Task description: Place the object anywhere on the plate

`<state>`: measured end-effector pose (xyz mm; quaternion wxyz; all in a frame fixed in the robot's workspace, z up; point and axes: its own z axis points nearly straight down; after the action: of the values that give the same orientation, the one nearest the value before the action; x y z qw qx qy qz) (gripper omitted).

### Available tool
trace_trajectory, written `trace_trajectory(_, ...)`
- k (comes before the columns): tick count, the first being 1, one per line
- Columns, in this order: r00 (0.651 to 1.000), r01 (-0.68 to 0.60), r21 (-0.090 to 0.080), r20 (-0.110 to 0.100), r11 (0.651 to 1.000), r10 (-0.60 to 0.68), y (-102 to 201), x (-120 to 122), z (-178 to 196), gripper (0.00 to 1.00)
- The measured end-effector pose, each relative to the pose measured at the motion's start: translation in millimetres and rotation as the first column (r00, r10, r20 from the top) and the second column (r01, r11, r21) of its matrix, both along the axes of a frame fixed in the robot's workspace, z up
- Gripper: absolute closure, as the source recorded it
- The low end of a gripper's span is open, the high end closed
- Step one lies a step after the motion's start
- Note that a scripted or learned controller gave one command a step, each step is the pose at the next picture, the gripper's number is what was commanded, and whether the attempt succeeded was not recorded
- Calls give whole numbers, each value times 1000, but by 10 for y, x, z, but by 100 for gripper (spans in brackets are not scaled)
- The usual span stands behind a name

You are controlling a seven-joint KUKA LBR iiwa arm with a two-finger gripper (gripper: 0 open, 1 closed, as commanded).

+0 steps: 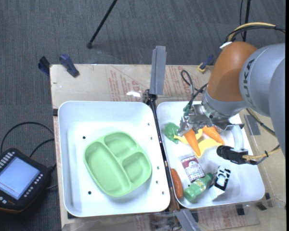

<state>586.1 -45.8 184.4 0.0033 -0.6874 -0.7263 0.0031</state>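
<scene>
A light green divided plate (117, 163) lies in the left white bin (70, 114). The right bin (253, 189) holds several toy foods. An orange carrot (192, 141) lies there with its green leafy top (171, 131) pointing left. My gripper (192, 121) hangs low over the carrot's thick end, under the grey and orange wrist. The wrist hides where the gripper meets the carrot. Another orange piece (213, 133) and a yellow piece (209, 146) lie just right of the carrot.
Also in the right bin are a red-brown packet (191, 166), a green bottle (197, 186), an orange sausage (177, 183) by the left wall and a black-and-white item (222, 178). A grey upright post (158, 73) stands behind the gap between the bins.
</scene>
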Motion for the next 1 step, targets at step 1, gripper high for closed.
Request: trace_trajectory(1, 998, -66, 0, 3, 998, 66, -74, 29, 884, 100)
